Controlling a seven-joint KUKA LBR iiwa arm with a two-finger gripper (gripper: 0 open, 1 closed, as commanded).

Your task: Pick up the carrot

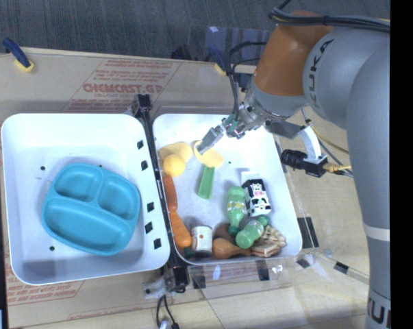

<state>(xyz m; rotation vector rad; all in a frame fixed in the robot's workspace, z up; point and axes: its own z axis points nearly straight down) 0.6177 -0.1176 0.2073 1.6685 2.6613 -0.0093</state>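
The carrot point(173, 209) is a long orange piece lying lengthwise against the left wall of the right bin point(283, 177), its thick end toward the front. My gripper point(209, 141) hangs over the back half of that bin, above a small yellow piece point(213, 159). It is apart from the carrot, up and to the right of the carrot's thin end. Nothing shows held in it.
Around the carrot lie a yellow lemon point(172, 164), a green stick point(206, 181), a small can point(202, 237), a brown piece point(224, 248), green toys point(238, 205) and a cow-patterned carton point(257, 198). The left bin point(21, 142) holds a blue divided tray point(91, 206).
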